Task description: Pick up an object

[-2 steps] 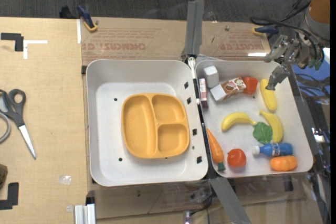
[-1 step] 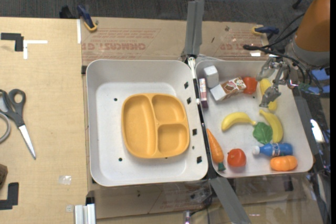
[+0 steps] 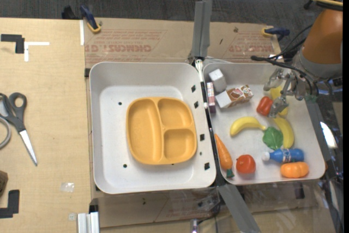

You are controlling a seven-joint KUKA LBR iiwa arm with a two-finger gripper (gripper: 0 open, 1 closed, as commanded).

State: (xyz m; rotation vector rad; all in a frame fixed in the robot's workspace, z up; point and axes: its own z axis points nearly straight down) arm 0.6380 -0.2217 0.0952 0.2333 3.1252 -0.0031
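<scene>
Nothing is lifted yet. The gripper [image 3: 283, 86] hangs low at the right bin's [image 3: 319, 133] far edge, fingers apparently spread, nothing visibly between them. A red pepper [image 3: 264, 106] lies just beside it; grasping remains.

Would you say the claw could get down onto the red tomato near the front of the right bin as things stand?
Probably yes. The red tomato sits apart from the carrot and blue bottle, uncovered, and the claw hovers over the same bin.
</scene>
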